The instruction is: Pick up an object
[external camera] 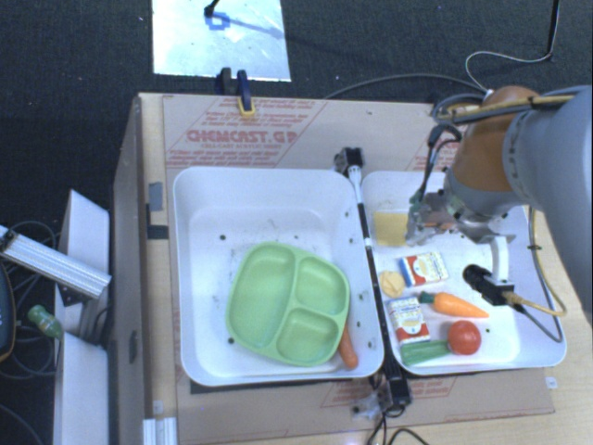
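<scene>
A: Camera view: tool (428, 213) low in right bin (528, 341), beside yellow block (390, 228); opening state, cannot tell.

B: Risk: it could catch the block's edge and shove it toward the carton (423, 268), closing on nothing.

- carrot (453, 305): orange, lying flat in the right bin, tip pointing right
- tomato (464, 337): red, near the front wall
- yellow block (391, 229): flat, just beside the gripper
- sausage (347, 350): in the left bin, against the green plate

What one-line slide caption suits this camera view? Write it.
Grey arm's gripper hangs over the pale yellow block in the right white bin of toy food.
</scene>
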